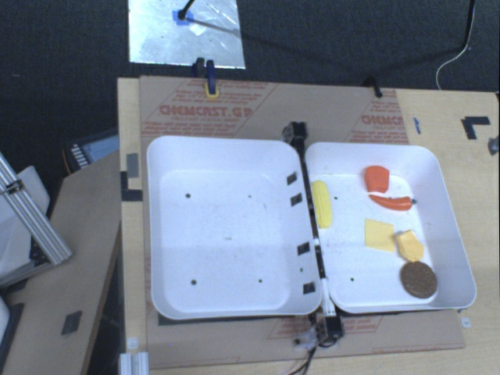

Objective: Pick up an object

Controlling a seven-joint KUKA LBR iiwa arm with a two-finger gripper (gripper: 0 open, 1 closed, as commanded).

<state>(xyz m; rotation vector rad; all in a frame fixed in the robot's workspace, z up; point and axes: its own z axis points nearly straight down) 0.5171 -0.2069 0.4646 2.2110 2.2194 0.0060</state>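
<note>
Nothing picked yet; all candidates sit in the right bin (457,233). Using the corn cob (321,202) as landmark: it lies lengthwise just beside the divider at the bin's left wall. Right of it and further back, an orange block (376,178), with a red chili (391,202) just in front of that. Right of the corn and nearer the camera, a flat yellow cheese slice (380,235), touching a yellow chunk (410,245); a brown round cookie (419,279) just in front of that. Best bet, my judgement: the corn or the cookie, each standing apart from neighbours; come straight down, close across the narrow side. Left of the corn, the left bin (168,233). Hand state: cannot tell.
</note>
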